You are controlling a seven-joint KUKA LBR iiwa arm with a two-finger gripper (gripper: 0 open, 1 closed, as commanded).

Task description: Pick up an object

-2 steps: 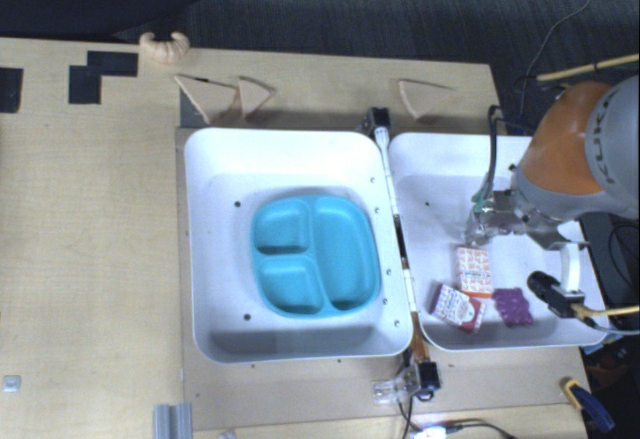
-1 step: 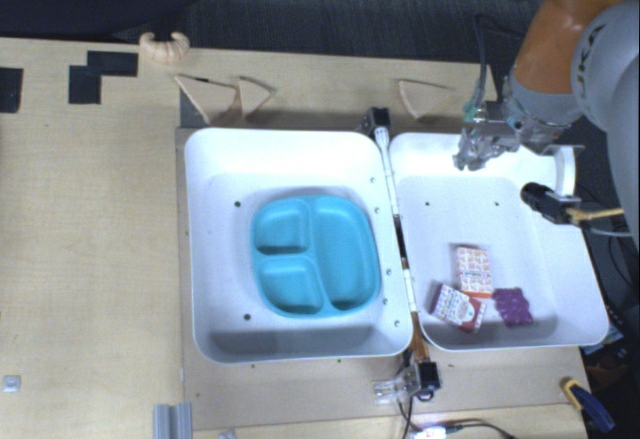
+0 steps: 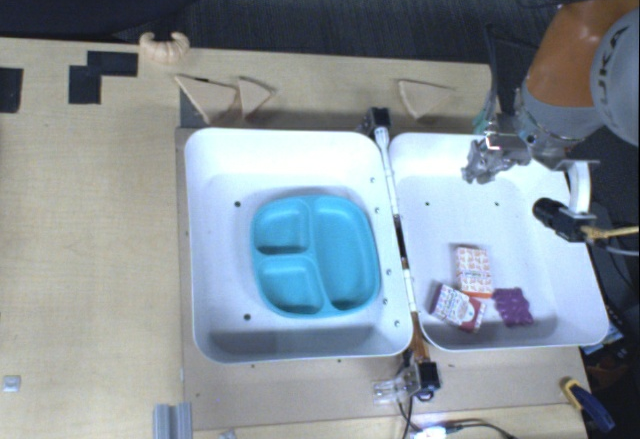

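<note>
My gripper (image 3: 482, 165) hangs over the back of the right bin (image 3: 430, 197), near its far rim, with nothing seen between its fingers. Well in front of it, at the bin's near side, lie a tall printed carton (image 3: 472, 269), a smaller red-and-white carton (image 3: 456, 306) tipped on its side, and a purple grape-like cluster (image 3: 512, 305). The three sit close together, the cartons touching. In the left bin (image 3: 215, 227) a turquoise divided plate (image 3: 315, 253) rests flat in the middle.
A ridge (image 3: 393, 217) separates the two bins. Pale triangular brackets (image 3: 238, 93) stand behind the bins on the wooden bench. The back half of the right bin is open floor.
</note>
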